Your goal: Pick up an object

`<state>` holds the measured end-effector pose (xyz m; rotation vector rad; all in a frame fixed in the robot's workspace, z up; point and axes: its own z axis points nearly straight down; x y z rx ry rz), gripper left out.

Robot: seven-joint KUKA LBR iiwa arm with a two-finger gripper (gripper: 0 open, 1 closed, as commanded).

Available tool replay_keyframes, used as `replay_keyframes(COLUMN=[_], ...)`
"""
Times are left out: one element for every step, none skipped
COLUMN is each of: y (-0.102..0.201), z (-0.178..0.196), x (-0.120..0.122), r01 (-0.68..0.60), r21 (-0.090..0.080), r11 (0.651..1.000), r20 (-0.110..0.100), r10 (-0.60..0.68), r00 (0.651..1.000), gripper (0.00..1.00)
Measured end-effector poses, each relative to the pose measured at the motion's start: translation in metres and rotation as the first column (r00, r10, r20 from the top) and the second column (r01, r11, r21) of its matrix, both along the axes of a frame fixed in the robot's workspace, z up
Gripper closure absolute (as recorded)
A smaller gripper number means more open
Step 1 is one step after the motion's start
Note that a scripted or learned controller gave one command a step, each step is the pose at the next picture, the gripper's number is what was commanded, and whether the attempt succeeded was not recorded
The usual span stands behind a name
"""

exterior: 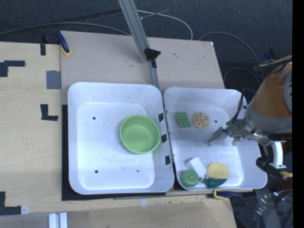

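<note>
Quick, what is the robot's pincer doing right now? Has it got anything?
Pincer: over the right bin, nothing seen between its fingers; open or shut cannot be told.

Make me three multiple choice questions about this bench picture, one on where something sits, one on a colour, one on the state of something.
1. Where is the green bowl?
A. in the left bin
B. in the right bin
C. on the bench outside the bins

2. What colour is the round cookie with dark spots?
A. blue
B. tan
C. red

3. How does the bowl stand?
A. upside down
B. on its side
C. upright, opening up

Answers: 1 A, it rests on the left bin's floor. 2 B, it is a pale tan disc beside the green ridged piece. 3 C, its hollow inside faces the camera.
</note>
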<state>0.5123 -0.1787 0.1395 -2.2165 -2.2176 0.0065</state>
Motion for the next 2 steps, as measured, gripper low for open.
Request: replay_keyframes(y=[0.0, 0.001], z=[-0.052, -0.04], x=[0.0, 0.0], r01=[0.0, -0.001], r21=[-0.003, 0.0], r11=[1.0, 1.0], r20=[0.007, 0.005], r10=[0.0, 0.001], r00=[1.0, 1.0], gripper=[0.0, 1.0])
